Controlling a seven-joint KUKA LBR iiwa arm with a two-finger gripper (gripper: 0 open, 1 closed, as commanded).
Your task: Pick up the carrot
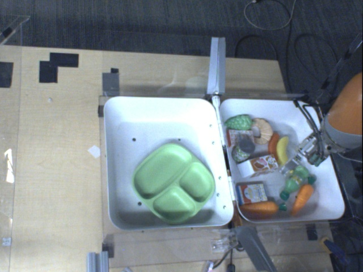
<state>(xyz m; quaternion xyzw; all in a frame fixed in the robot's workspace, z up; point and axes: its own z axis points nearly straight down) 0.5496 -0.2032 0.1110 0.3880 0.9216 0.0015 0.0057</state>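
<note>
While the wooden surface (57,152) takes up most of the shot, the two white bins sit side by side on it, the left bin (122,123) well off to the left of the hand (309,152) and holding a green divided plate (173,182). The right bin (334,205) is the one under the hand, packed with toy food. The grey arm (347,118) comes in from the right. Carrot (303,198) lies just below the hand, tilted, next to a green bottle (294,183), apart from the hand. Yellow banana (282,150) is just left of it. Can't tell how the hand is set, too blurry
</note>
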